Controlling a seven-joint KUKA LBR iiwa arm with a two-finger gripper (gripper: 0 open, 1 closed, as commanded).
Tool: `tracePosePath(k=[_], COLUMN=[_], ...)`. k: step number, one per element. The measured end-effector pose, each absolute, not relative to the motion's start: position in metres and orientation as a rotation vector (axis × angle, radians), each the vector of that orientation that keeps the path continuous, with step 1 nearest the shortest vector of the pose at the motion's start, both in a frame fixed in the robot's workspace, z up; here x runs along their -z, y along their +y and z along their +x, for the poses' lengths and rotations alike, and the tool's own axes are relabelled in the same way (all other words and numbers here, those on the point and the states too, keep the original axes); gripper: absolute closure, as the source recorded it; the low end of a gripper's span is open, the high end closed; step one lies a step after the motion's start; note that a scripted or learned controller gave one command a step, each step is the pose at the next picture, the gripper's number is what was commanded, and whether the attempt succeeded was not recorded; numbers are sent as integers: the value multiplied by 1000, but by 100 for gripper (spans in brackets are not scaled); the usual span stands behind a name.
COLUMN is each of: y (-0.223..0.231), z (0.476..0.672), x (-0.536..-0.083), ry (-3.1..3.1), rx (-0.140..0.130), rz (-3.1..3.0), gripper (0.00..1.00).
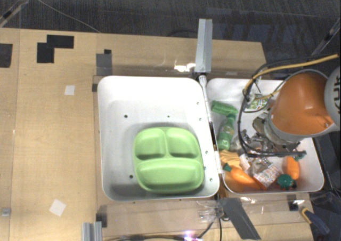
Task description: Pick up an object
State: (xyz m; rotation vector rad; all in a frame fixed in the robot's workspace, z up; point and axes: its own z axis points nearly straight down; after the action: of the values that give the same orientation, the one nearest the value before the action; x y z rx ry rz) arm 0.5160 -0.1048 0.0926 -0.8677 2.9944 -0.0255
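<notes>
Grey KUKA arm w/ orange wrist band (301, 104) reaches in from right and hangs low over the right white bin (318, 181); its gripper (262, 155) sits under the wrist among dark cables, so can't tell the jaw state or whether anything is held. Likeliest target, I judge: the red-and-white crinkly packet (266, 173), just below/in front of the gripper, long axis running diagonally. Crowded: orange carrot-like toy (242, 177) touching its left side, small orange piece w/ teal end (289, 170) to its right, yellow item (229, 157) and clear green bottle (226, 130) nearer the divider. Left white bin (114, 106) holds a green three-compartment plastic tray (168, 159), well apart from the arm. Clutter may foul a clean close.
</notes>
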Motion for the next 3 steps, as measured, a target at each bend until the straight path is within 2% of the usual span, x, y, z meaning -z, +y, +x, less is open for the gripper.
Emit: tracePosePath(k=[1,2,3], y=[-94,-107,-116], z=[574,539,586], x=[-91,-91,-112], ry=[2982,3028,3095], rx=[16,9,3], rz=[-939,-759,-464], gripper=[0,0,0])
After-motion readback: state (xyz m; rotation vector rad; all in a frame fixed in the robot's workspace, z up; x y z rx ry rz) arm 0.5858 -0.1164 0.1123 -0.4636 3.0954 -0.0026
